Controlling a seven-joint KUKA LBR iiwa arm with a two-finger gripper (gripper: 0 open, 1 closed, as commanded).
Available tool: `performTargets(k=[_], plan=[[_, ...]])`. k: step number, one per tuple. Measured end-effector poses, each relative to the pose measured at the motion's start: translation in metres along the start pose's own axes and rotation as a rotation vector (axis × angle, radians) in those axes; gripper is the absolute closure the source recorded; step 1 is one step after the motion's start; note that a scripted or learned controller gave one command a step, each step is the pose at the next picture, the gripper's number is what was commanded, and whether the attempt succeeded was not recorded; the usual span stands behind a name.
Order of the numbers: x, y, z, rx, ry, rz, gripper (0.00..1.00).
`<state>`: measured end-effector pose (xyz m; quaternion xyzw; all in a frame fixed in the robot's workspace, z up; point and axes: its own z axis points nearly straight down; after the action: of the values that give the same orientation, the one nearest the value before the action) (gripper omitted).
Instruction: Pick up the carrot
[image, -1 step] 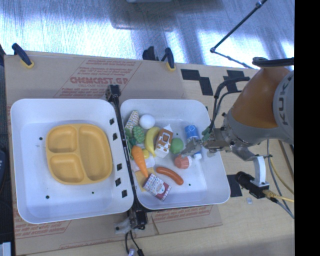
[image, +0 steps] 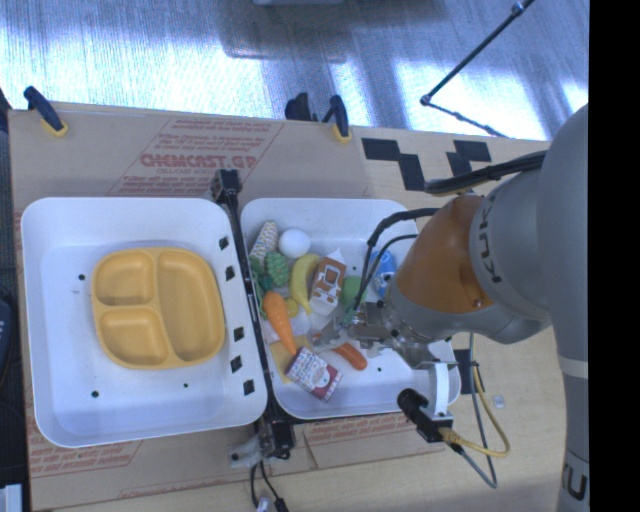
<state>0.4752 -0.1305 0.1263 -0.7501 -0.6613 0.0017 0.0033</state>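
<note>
The carrot is orange and lies lengthwise near the left wall of the right bin, its tip pointing toward the front. My gripper hangs low over the middle of that bin, to the right of the carrot and apart from it. The orange-banded wrist covers most of the gripper. A smaller orange piece lies just below the gripper.
Around the carrot sit a corn cob, a white egg, a green vegetable, a banana, a small carton and a red-and-white packet. The left bin holds a yellow divided plate.
</note>
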Motion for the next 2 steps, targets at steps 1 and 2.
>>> performTargets(k=[1,2], plan=[[0.0263,0.019,0.0255,-0.032,-0.005,0.434,0.0],[0.0279,0.0192,0.0161,-0.028,-0.001,0.431,1.0]])
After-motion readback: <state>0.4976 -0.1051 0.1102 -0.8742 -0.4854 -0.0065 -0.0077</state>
